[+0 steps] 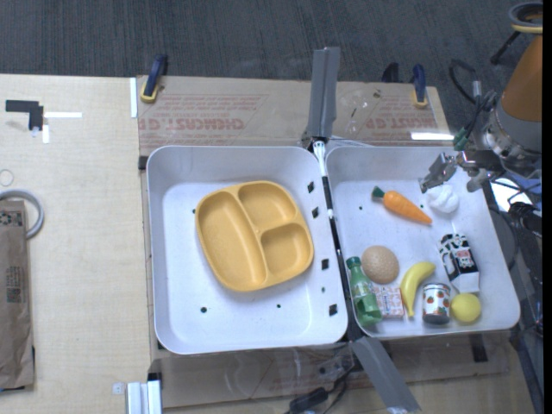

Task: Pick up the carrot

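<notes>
Nearest me, the green bottle [361,293] crowds other groceries well below my gripper [440,173], whose fingers look spread and empty above a white lump [443,199], while the carrot [404,205] lies loose just to its lower left, so I judge a short descent suffices.
</notes>
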You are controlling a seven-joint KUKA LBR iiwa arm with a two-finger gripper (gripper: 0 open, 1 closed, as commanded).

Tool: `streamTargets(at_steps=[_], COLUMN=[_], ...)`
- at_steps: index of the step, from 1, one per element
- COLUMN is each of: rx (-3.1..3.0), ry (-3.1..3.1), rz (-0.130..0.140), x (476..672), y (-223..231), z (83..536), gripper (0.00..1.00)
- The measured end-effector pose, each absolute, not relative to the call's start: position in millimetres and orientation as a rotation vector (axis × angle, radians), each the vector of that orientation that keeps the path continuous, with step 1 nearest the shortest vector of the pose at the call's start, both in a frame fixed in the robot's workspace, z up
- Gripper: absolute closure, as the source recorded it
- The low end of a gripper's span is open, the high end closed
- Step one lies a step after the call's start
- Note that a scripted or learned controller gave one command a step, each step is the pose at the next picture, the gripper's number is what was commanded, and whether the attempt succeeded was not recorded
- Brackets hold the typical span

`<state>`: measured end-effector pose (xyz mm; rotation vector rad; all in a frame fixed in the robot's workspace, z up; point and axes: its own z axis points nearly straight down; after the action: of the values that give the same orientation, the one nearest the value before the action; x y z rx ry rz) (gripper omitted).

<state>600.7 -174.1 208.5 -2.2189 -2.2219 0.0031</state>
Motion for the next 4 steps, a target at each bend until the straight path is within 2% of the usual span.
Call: streamTargets(at_steps=[1,2,3,4], rx=[-2.210,-2.209,-2.208,-2.575], ry=[-2.237,-2.242,-2.242,-1.798], rz=[-0.001,0.000,0.001,0.002], x=[652.3,652.9,652.6,614.7], y=[-128.0,-128.6,-128.6,-195.8], z=[93.2,103.5,102.9,92.1], gripper=[0.00,1.00,0.00,0.00])
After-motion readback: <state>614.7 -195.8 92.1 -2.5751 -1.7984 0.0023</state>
